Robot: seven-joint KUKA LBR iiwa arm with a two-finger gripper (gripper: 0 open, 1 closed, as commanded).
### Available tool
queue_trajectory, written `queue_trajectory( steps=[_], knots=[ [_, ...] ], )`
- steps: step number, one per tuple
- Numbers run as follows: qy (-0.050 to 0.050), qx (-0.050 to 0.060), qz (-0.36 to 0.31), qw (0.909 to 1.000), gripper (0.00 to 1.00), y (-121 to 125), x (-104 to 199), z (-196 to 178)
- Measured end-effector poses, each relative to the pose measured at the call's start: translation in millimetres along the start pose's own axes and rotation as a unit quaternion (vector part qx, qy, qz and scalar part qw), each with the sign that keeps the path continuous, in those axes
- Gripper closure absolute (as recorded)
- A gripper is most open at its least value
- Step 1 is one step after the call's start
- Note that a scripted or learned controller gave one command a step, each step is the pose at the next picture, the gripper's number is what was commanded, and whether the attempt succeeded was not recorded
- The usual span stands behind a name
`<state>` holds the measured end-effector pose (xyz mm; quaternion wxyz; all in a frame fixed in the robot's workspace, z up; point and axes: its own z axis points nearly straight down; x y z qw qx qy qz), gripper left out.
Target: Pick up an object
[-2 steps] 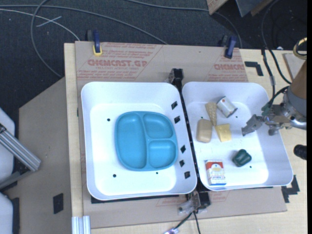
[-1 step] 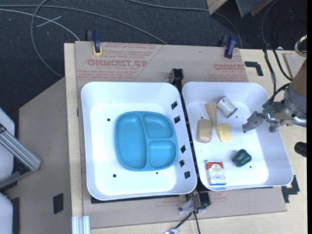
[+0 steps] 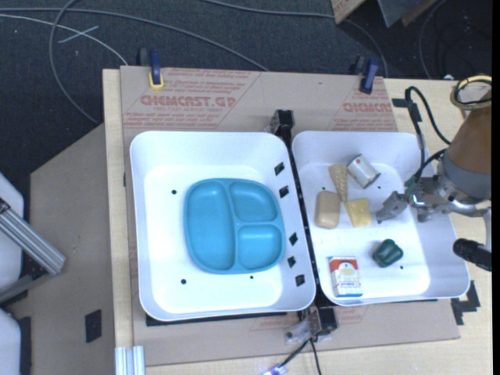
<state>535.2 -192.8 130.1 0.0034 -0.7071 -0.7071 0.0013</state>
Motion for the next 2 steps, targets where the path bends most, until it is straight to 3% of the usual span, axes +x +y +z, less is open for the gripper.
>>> queue_trajectory(
  steps=[1, 2],
  knots=[
    [0.0, 0.0, 0.0, 1.0, 0.0, -1, 1, 48],
    [-0.001, -0.004, 0.0, 1.0, 1.0, 1, 0, 34]
  ],
)
